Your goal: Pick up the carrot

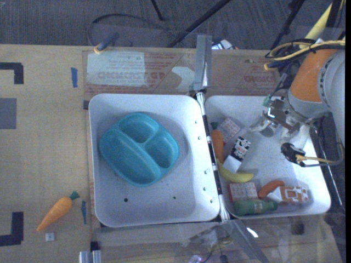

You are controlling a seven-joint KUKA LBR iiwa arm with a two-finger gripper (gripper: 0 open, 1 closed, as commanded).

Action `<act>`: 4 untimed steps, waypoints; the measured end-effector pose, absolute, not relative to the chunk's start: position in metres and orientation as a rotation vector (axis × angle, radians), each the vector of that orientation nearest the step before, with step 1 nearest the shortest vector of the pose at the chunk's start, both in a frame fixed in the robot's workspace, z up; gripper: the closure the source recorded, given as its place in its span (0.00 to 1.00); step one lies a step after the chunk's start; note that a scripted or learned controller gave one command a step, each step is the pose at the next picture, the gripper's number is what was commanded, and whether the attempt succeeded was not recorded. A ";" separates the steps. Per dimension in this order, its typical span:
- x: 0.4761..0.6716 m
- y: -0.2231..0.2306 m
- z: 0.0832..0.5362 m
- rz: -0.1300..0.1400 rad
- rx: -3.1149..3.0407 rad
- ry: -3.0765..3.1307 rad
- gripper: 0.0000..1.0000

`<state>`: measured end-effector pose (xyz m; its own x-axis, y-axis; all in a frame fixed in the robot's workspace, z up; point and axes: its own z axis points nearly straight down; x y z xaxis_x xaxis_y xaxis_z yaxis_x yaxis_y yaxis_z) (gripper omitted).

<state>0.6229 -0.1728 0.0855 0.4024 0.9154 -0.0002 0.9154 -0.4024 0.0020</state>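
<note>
**Camera view: two orange candidates, and one sits in a tight spot**

The gripper (281,126) hangs over the upper right part of the right bin (323,201), with nothing visibly in its grasp. Whether it is open or closed cannot be made out from this angle.

The likeliest target is the carrot (218,144), a short orange piece with a dark green stub at its far end. It lies lengthwise against the right bin's left wall, well apart from the gripper. Its surface looks smooth and rounded, probably a toy that would slip under an off-centre pinch.

The main risks, as I judge them:

- **Wall clearance.** The carrot lies along the wall, so a descent there could jam on the rim, or close on nothing.
- **Crowding.** A cow-patterned carton (239,148) stands just beside it and a banana (236,174) curves away from its near end. A sloppy approach could knock either one or grab it instead.
- **Wrong orange thing.** An orange sausage (270,188) near the front of the bin is closer to the gripper and similar in colour.
- **Ambiguity.** A second carrot (55,212), tapered with a green top, lies on the bench (44,147) outside the left bin (98,201) — far across from the arm. If that is the one meant, reach is the problem.
</note>
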 end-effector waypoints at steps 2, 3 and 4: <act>0.489 -0.224 0.121 0.003 1.532 2.742 0.00; 0.489 -0.225 0.131 0.006 1.536 2.734 1.00; 0.489 -0.225 0.131 0.006 1.535 2.735 0.00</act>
